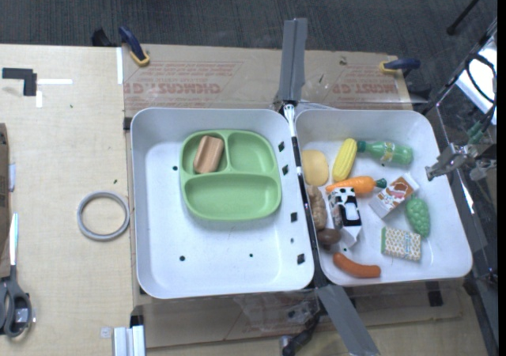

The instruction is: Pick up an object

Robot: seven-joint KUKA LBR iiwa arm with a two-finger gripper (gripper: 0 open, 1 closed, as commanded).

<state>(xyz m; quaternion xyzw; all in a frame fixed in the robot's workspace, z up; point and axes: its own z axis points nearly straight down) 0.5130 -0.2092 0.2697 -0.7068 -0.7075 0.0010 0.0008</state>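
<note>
The right bin [447, 188] holds several toy foods. A corn cob [345, 158] and a green bottle [387, 152] lie near its back. A pale yellow round piece [315, 166], an orange carrot [356, 185] and a black-and-white carton [345, 208] sit toward its left. Further right are a small red-and-white carton [394, 195], a green bumpy piece [418, 216] and a green-yellow box [402, 244]. A red sausage [356, 267] lies at the front. In the left bin [221, 267] a green divided plate [232, 188] carries a brown bun [208, 153].
A roll of tape [103, 214] and scissors [14, 303] lie on the wooden bench left of the bins. Blue-and-yellow clamps [134, 44] [399, 66] hold cardboard behind them. A grey metal bar [294, 62] runs back from the seam between the bins. A metal bracket [449, 160] overhangs the right bin's rim.
</note>
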